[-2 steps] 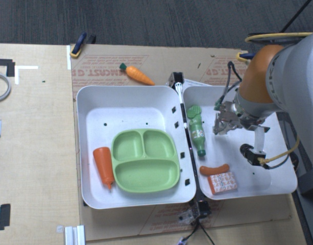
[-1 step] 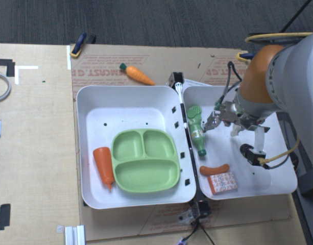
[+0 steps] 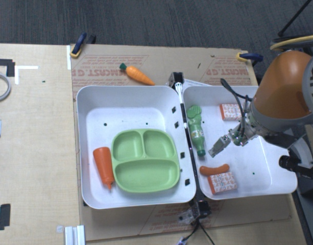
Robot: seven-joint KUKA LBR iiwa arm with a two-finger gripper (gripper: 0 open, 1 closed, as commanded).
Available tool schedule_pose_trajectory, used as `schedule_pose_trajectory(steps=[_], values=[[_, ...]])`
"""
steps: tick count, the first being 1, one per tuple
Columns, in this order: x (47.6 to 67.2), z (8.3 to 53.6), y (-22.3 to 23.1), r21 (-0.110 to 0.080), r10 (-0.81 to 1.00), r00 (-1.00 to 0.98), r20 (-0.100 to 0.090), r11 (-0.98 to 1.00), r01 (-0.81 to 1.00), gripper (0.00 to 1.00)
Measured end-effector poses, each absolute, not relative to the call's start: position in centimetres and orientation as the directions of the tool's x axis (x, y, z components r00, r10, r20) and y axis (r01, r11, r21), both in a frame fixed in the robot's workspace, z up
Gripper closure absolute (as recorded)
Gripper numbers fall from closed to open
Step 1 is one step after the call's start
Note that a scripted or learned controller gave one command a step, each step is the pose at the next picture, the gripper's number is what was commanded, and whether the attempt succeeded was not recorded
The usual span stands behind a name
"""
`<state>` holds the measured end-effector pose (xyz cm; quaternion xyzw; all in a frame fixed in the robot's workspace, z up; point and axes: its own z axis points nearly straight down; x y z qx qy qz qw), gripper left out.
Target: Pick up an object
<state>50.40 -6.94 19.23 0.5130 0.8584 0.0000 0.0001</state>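
Observation:
The right bin (image 3: 258, 180) holds a green bottle (image 3: 196, 131) lying along its left wall. A small orange-red sausage (image 3: 214, 169) lies near the front, and a red and white packet (image 3: 223, 182) sits just in front of it. A second red and white packet (image 3: 230, 111) lies at the back. My gripper (image 3: 219, 147) hangs over the middle of this bin, pointing down-left, right of the bottle and above the sausage. Nothing shows in its grasp. The left bin (image 3: 95, 101) holds a green divided plate (image 3: 145, 160) and an orange carrot (image 3: 103, 166).
Another carrot (image 3: 137, 74) with a green top lies on the cardboard behind the left bin. The arm's orange band (image 3: 286, 88) looms over the right bin's far right corner. Clips (image 3: 177, 79) join the two bins along their shared wall.

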Motion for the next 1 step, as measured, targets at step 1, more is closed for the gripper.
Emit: schedule_pose_trajectory(steps=[1], values=[[57.83, 12.34, -11.99, 0.001, 0.945, -0.327, -0.002, 0.327, 0.945, 0.00]])
